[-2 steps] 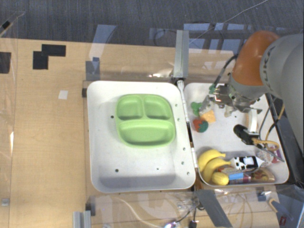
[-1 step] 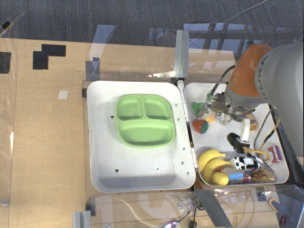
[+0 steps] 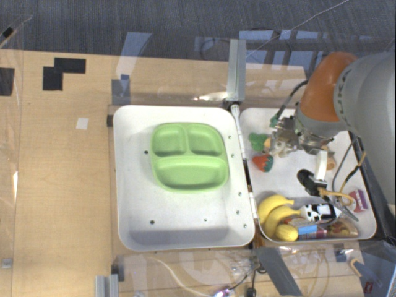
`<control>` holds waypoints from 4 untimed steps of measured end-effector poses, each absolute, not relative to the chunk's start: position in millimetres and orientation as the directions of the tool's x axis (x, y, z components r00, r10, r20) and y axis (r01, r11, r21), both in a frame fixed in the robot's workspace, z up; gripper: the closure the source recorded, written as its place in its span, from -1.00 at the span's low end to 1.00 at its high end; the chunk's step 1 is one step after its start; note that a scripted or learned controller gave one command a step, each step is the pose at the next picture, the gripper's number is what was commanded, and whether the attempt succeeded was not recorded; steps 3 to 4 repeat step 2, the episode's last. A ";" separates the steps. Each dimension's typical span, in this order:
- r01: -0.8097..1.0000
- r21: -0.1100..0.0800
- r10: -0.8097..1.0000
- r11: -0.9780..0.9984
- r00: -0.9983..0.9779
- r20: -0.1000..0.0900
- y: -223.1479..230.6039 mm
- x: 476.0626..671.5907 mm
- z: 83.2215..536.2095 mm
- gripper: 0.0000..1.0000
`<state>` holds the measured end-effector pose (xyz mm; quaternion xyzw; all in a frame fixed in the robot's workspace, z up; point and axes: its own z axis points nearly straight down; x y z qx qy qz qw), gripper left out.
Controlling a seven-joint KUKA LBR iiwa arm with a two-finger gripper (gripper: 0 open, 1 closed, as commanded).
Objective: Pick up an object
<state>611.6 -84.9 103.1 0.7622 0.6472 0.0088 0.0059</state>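
My gripper (image 3: 279, 145) hangs low over the upper left part of the right bin (image 3: 284, 178), under the grey arm with its orange band. Just to its left lies a small green object (image 3: 257, 140), close to or touching the gripper. A red object with a green top (image 3: 263, 162) sits a little below that. At the bin's front lie yellow bananas (image 3: 277, 214), a black-and-white cow toy (image 3: 319, 213) and a blue and red pen-like item (image 3: 309, 231). Whether anything is in the gripper is hidden.
The left bin (image 3: 136, 215) bears a green divided plate (image 3: 188, 155) in its upper middle. A pink item (image 3: 358, 199) lies at the right bin's right edge. A metal divider (image 3: 237, 79) rises between the bins at the back.
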 end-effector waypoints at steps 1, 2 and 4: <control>0.972 0.012 0.972 -0.236 0.236 0.002 -129.5 621.6 89.7 1.00; 0.972 0.012 0.972 -0.236 0.236 0.001 -130.0 621.5 89.6 -1.00; 0.972 0.012 0.972 -0.236 0.236 0.001 -130.0 621.5 89.6 -1.00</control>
